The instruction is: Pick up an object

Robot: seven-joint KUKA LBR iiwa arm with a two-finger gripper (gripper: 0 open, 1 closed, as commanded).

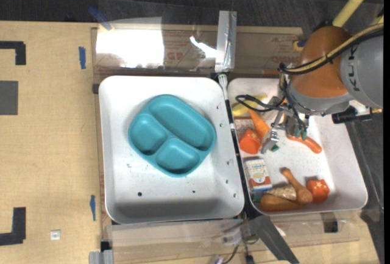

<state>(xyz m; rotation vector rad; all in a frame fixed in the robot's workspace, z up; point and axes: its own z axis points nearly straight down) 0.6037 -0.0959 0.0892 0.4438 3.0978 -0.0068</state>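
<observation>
Toy food is what we're picking from, and it's all piled in the right bin (pixel 356 180), lower right of the frame. We've got an orange carrot (pixel 258 123) and an orange cup-like piece (pixel 248 142) near the bin's left wall, a small carton (pixel 258 174) below them, a drumstick-shaped piece (pixel 292 181) and a red tomato-looking thing (pixel 318 188) along the bottom, plus a thin orange-red piece (pixel 308 144) off to the right. The gripper (pixel 283 132) hangs over the middle of that bin, just beside the carrot; honestly we can't tell how its jaws are set. The left bin (pixel 116 183) has a teal divided plate (pixel 172 133) sitting in the middle.
</observation>
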